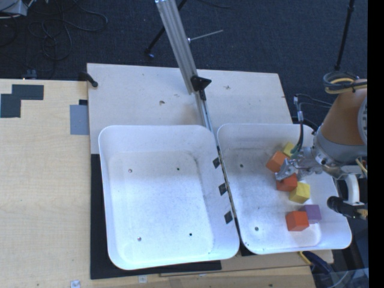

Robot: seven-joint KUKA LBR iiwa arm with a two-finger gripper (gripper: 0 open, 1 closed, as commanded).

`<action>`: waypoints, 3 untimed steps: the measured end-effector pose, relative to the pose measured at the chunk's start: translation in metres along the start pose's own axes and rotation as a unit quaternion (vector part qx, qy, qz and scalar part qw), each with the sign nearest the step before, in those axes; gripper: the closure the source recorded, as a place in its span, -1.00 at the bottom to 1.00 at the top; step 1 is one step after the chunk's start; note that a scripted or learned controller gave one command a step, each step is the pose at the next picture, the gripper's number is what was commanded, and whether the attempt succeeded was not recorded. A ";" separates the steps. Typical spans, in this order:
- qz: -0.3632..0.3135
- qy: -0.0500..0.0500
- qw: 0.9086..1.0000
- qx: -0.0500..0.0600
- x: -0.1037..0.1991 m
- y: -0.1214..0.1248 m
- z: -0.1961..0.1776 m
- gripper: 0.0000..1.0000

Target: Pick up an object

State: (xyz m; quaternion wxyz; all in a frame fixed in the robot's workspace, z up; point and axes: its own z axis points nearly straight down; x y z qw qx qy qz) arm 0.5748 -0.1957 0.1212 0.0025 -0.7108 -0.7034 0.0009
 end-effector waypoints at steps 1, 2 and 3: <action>-0.007 0.000 1.000 -0.002 0.055 -0.011 -0.046 1.00; -0.008 0.001 1.000 -0.001 0.116 -0.038 -0.069 1.00; -0.009 0.001 1.000 -0.001 0.213 -0.016 -0.092 1.00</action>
